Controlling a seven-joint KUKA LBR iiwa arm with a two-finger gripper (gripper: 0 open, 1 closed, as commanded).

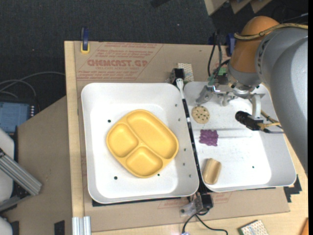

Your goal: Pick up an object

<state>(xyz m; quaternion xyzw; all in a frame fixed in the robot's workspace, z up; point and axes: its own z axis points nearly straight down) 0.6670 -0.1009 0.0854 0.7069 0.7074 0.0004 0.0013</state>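
In the right bin (274, 175) lie three small things. A round tan cookie (200, 114) rests near the bin's left wall at the back. In front of it lies a purple bunch of grapes (209, 137), and a gold cylinder (212, 170) lies on its side near the front left corner. My gripper (222, 97) hangs over the back of the right bin, just behind and to the right of the cookie. Nothing shows in its grasp.
A yellow divided plate (142, 142) fills the middle of the left bin (93, 102). A raised divider (188, 131) separates the two bins. The grey arm (288, 67) covers the right bin's back right corner.
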